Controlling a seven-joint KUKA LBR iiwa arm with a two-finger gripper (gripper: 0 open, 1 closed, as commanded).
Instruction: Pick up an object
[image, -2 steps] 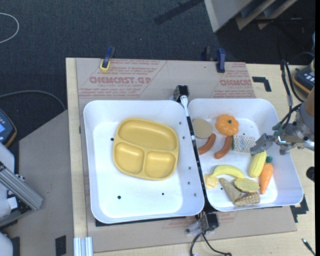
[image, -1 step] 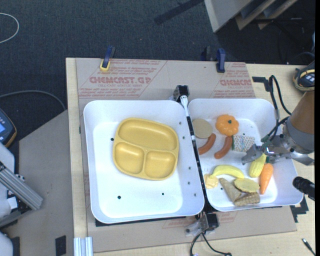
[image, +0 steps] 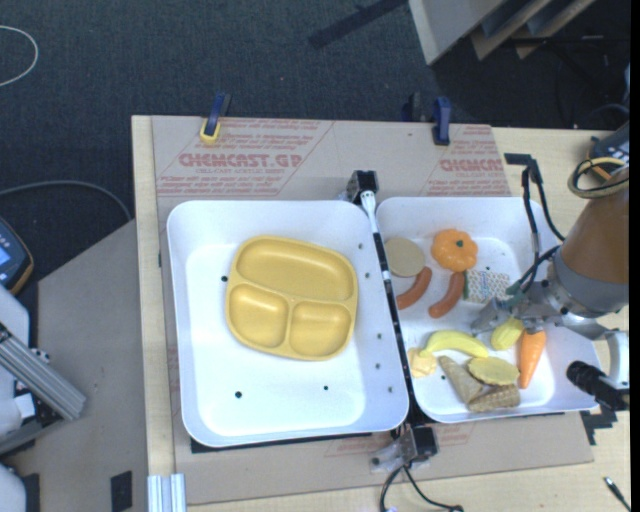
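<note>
On the table (image: 150, 300) the left bin (image: 200, 400) carries a yellow divided plate (image: 292, 297) lying flat, well apart from the arm. The right bin (image: 420, 215) holds a crowd of toy food: a tan disc (image: 404, 256) at its far left, two sausages (image: 430, 288) side by side, an orange pumpkin (image: 454, 249) beyond them, a speckled block (image: 487, 285), a banana (image: 455, 344), a cone (image: 480, 390) near the front rim and a carrot (image: 531, 356) to the right. The hand (image: 508, 316) sits low just beyond the carrot and right of the banana; I cannot tell how it is set or whether it has hold of anything. The carrot looks the likeliest target. These pieces are probably light, hard, smooth plastic, so a pinch across the carrot's thick middle should hold best; its tapered end could slip
</note>
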